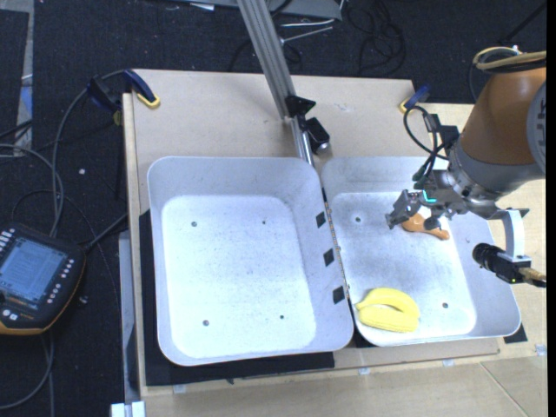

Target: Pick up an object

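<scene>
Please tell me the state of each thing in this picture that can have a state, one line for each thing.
gripper: low over the right bin, next to the orange object; grip unclear.
orange object: lying on the right bin's floor, partly hidden by the gripper.
yellow object: lying untouched near the right bin's front edge.
right bin: holds both objects.
left bin: flat on the bench.

A flat wooden bench board point(261, 115) lies on a dark carpet floor point(69, 24) and bears 2 shallow white plastic bins. A slanted grey metal pole point(269, 46) rises from the back of the board, near where the bins meet. A blue and yellow clamp point(139, 89) grips the board's back left corner. Left of the bench, a grey handheld control pendant with an orange edge point(30, 276) rests on the floor, among thin black cables point(56, 176).
</scene>
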`<state>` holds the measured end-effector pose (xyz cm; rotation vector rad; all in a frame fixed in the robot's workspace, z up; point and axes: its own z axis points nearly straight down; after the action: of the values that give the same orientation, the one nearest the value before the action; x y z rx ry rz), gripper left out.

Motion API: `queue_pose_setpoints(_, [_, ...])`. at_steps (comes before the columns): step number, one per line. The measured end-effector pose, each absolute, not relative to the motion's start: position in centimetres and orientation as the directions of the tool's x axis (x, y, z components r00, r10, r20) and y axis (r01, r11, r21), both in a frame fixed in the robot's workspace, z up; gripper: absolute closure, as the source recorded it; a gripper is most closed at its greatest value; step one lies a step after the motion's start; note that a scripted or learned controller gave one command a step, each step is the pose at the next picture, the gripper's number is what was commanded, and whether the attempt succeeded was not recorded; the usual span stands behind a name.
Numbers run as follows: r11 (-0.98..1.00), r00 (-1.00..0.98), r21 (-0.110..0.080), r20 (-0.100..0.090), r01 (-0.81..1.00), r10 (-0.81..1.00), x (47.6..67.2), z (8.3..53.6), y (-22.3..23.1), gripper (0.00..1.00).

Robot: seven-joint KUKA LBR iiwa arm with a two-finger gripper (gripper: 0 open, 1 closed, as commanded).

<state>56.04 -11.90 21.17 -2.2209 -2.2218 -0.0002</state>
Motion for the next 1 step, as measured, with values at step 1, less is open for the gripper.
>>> queue_pose_setpoints(1, [0.000, 0.000, 0.000, 0.000, 1.000, 1.000, 56.04, 21.17, -11.90, 0.00])
